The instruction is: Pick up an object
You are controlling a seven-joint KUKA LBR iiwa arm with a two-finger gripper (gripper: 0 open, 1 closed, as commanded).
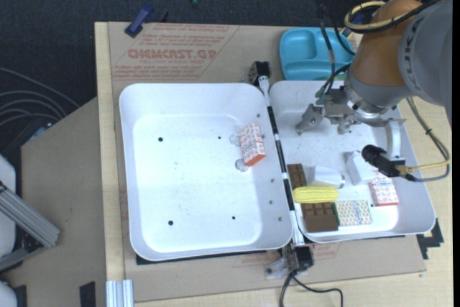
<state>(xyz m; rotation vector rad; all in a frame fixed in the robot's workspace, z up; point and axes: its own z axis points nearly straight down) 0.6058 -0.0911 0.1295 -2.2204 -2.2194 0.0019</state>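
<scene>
A: From the camera view above, where is the gripper [327, 118] and what could it take?

B: It hangs over the upper part of the right bin [424, 208], above bare white floor. Its two fingers stand apart, with nothing between them. The things to pick lie lower down, crowded into that bin's near corner: a yellow corn cob [315, 193], a brown chocolate bar [319, 216] just below it, a patterned flat packet [353, 212], and a small red-and-white box [383, 191] to the right.

A: How would they handle?

B: I judge all of them light. The corn looks like ridged plastic, rounded and likely to roll, so pinch it across its short width. The chocolate bar is flat and stiff, lying low, hard to get fingers under. The box has firm straight sides, the easiest hold.

A: And the left bin [136, 154]?

B: One red-and-white carton [251, 144] lies near its right wall, tilted, probably thin card; something small and pale beside it is too blurred to name
</scene>
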